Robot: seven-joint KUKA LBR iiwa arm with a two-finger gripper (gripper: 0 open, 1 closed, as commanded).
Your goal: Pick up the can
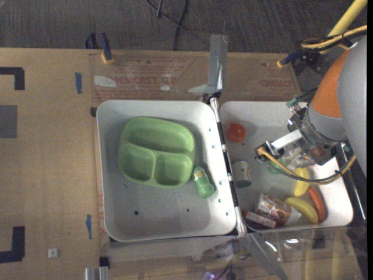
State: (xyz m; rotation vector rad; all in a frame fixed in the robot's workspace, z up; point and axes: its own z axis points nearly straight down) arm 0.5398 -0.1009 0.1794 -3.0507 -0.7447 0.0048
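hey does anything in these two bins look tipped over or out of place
Mildly. In the left bin, a small green bottle lies on its side against the green divided plate. In the right bin, a printed carton lies tilted among bananas. No spills or damage show.

Robotics lab setup, bare plywood tabletop [52, 156] marked with black and blue tape, clamps [105, 46] gripping its far edge, two white bins [111, 214] fixed side by side, loose cables [166, 2] trailed across dark carpet beyond

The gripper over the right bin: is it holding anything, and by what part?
Cannot be told: the gripper hangs over the right bin, apart from the can.
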